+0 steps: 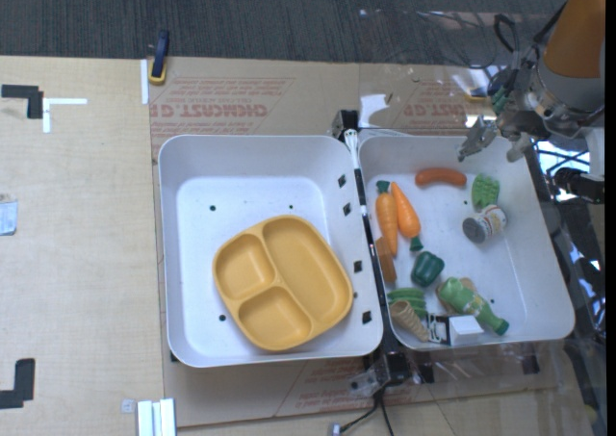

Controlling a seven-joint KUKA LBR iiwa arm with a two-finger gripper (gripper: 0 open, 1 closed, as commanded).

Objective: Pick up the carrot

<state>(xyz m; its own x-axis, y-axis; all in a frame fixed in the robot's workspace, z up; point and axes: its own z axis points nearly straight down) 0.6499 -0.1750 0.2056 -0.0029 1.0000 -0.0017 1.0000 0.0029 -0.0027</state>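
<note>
My gripper (478, 141) hangs at the far right of the table (77, 232), above the back rim of the right bin (539, 261); whether it is released or clenched I cannot tell from here, and nothing shows in it; my arm (577, 30) comes in from the upper right, its orange band just above the wrist. The carrot (405, 212) lies in the right bin near its left wall, orange with a green top toward the back, slanted; a second carrot (387, 213) lies just beside it on the left, touching or nearly so; the two are well apart from my gripper, nearer the camera and to its left. Behind them, toward the bin's back, lies a sausage (441, 177); to its right a green leafy piece (486, 192), and just below that a small can (484, 225) on its side. A green pepper (425, 267) sits below the carrots; nearer the front are a green bottle (472, 301), a cone-shaped piece (409, 320) and a small white box (466, 326); a brown piece (386, 259) lies along the left wall. The left bin (183, 184) holds a yellow tray (281, 280) with three compartments, set at a slant.
</note>
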